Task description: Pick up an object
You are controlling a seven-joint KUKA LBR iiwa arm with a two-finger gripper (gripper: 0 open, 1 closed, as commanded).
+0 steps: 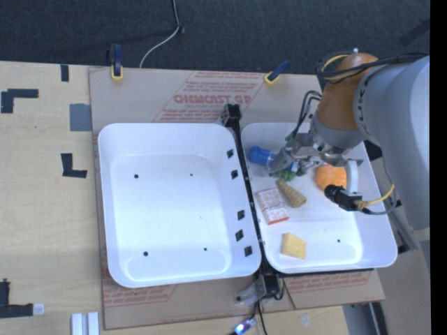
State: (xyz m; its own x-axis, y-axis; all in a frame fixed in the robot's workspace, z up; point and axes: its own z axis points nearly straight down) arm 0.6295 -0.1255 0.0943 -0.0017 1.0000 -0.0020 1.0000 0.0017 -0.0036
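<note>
Hovering low in the right bin (363,257), the claw (290,160) is positioned beside the blue object (259,155), apparently for a pick; its grip state cannot be told. The left bin (112,187) is noted alongside.

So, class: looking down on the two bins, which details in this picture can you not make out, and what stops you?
- Gripper: finger state unclear, small and cluttered by wrist parts in the camera view.
- Blue object: partly hidden by the gripper; its shape is uncertain.
- Orange object: partly covered by the arm.
- Small box: print too small to read.
</note>
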